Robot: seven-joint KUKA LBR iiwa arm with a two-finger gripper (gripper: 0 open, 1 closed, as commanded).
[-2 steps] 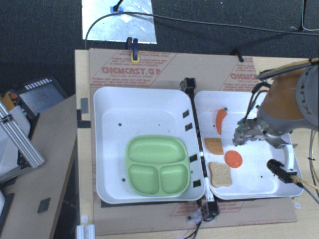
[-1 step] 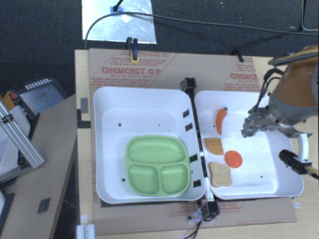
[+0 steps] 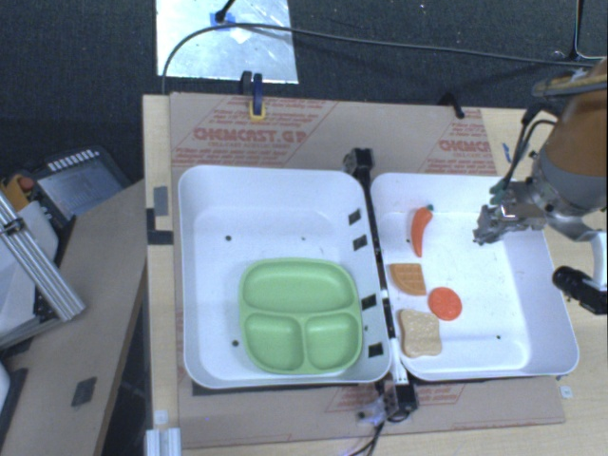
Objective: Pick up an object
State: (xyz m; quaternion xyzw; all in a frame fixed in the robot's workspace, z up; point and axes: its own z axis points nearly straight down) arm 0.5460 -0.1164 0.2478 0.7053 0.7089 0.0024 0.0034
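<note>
dark speckled floor (image 3: 76,55) around a tan bench (image 3: 95,283), shiny metal sheet (image 3: 228,27) at the back

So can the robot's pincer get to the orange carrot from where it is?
Probably yes. The pincer hangs over the right white bin, and the orange carrot-shaped toy lies alone on bare floor to its left in the camera view. Nothing stands between them.

The end effector (image 3: 491,224) hangs over the right bin (image 3: 532,297), near its far right side, with nothing seen between its tips. Just to its left lies an orange carrot (image 3: 420,230). Nearer the camera and leftward sit a cracker (image 3: 408,278), a red disc (image 3: 445,303) and a bread slice (image 3: 420,333). Well to the left, a green divided plate (image 3: 300,315) rests in the left bin (image 3: 214,245)
</note>
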